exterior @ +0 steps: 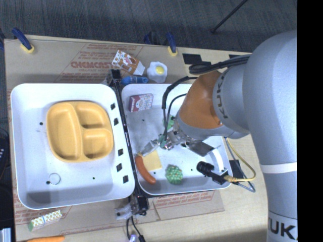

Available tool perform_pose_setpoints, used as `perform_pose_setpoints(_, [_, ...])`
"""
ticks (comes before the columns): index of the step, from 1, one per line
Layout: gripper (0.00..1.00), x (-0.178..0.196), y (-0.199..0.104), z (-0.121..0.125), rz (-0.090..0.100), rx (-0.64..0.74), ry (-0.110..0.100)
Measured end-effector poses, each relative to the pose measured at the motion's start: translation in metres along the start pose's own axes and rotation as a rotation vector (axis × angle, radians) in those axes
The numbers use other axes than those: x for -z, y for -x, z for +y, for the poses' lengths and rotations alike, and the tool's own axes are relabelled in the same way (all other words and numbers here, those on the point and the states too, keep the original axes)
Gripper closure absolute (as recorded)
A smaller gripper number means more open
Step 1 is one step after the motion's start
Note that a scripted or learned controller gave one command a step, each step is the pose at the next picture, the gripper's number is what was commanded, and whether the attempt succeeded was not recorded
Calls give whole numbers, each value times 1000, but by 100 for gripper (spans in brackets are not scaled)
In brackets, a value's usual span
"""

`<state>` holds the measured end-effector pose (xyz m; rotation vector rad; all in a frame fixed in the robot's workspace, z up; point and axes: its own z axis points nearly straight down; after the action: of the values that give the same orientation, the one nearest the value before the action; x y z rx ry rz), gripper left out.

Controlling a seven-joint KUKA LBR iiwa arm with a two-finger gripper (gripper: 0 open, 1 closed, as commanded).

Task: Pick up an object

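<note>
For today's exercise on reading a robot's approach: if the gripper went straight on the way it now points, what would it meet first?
Probably the right bin's white floor, just above the yellow cheese slice. The gripper points down and leftward; depth is unclear from this slant.

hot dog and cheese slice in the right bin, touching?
Touching. The camera view shows the hot dog lying against the cheese slice's lower left edge, no gap between.

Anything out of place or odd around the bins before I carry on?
A few items sit outside the bins: a small carton and a yellow-and-white object on the bench behind the right bin, and a wrapped packet in front of the left bin. Nothing looks spilled or damaged.
</note>
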<state>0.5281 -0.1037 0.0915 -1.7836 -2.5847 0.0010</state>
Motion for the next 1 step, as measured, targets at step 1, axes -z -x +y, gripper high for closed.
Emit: perform_pose_setpoints(1, [0,0,17,-6,0,-260,-1])
